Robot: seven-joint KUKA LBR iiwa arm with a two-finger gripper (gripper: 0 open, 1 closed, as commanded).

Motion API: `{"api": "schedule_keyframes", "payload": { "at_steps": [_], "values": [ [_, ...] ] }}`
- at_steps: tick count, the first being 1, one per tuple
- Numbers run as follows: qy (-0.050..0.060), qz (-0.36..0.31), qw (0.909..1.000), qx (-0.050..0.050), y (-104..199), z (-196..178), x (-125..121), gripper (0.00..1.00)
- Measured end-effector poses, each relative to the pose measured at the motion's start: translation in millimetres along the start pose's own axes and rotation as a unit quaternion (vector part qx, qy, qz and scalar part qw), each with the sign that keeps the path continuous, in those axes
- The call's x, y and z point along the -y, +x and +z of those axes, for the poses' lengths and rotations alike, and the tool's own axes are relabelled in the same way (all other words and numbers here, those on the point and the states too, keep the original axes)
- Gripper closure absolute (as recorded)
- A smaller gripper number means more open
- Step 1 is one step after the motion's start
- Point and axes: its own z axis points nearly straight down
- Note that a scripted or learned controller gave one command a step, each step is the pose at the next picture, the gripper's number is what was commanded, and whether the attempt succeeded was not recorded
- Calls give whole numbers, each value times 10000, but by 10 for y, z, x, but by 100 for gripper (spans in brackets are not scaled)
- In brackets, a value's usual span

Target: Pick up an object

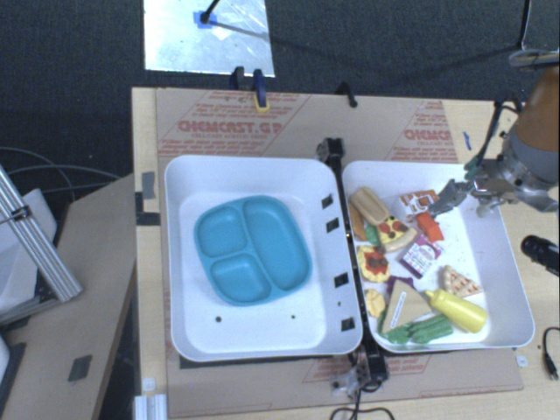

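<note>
The right bin [512, 261] holds several toy foods: a hot dog bun [369, 205], a pizza slice [395, 233], a white and red packet [418, 201], an orange-red piece [430, 228], a purple packet [420, 257], a yellow mustard bottle [458, 310] and a green vegetable [418, 330]. My gripper [451, 197] reaches in from the right and hangs over the bin's upper part, just right of the white and red packet and above the orange-red piece. I see nothing held in it.
The left bin [188, 322] holds a blue divided plate [252, 249]. A black divider with clips [343, 234] runs between the bins. A second pizza slice [460, 282] and a sandwich wedge [398, 305] lie low in the right bin. Bare white floor shows along that bin's right side.
</note>
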Motion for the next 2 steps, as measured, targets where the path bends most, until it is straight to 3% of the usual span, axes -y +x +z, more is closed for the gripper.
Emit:
{"api": "schedule_keyframes", "payload": {
  "at_steps": [1,2],
  "values": [
    [40,-19,10000,-13,172,1126,-423,0],
    [-42,-37,10000,-12,820,564,-1004,0]
  ]
}}
